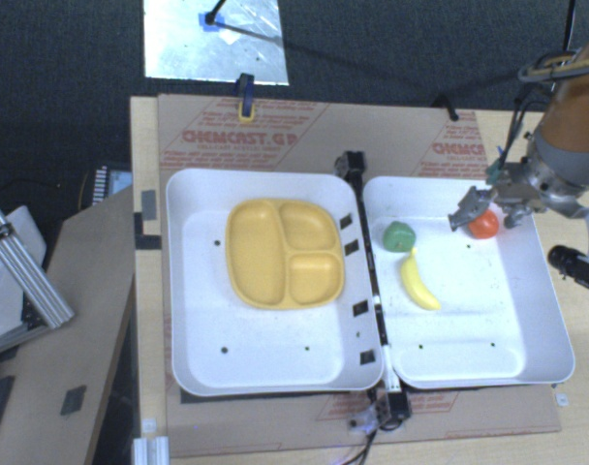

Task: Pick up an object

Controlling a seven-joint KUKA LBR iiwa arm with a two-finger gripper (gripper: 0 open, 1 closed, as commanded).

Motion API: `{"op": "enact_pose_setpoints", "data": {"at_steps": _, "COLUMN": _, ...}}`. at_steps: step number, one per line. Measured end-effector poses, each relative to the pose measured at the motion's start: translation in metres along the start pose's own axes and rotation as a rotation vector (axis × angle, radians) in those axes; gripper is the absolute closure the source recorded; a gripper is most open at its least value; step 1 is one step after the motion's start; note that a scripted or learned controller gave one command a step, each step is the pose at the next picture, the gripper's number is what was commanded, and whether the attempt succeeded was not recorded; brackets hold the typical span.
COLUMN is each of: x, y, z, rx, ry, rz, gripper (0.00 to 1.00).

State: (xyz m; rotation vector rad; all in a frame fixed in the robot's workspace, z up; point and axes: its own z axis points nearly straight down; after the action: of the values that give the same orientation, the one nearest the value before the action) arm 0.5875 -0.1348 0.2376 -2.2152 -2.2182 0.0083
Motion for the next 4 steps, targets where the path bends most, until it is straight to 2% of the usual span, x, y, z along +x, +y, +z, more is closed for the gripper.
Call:
{"op": "enact_pose_setpoints", "data": {"at_steps": 1, "x": 0.000, "y": 0.002, "z": -0.005, "rx": -0.010, "ry": -0.002, "rz": -0.002, "gripper": 0.00}}
{"op": "enact_pose_setpoints", "data": {"at_steps": 3, "x": 0.006, "y": 0.003, "z": 0.115, "rx": -0.005, "ry": 0.000, "rz": 0.000, "gripper": 0.00}}
{"op": "enact_pose_setpoints", "data": {"at_steps": 4, "x": 0.005, "y": 0.006, "z": 0.151, "rx": -0.017, "ry": -0.004, "rz": 0.001, "gripper": 0.00}}
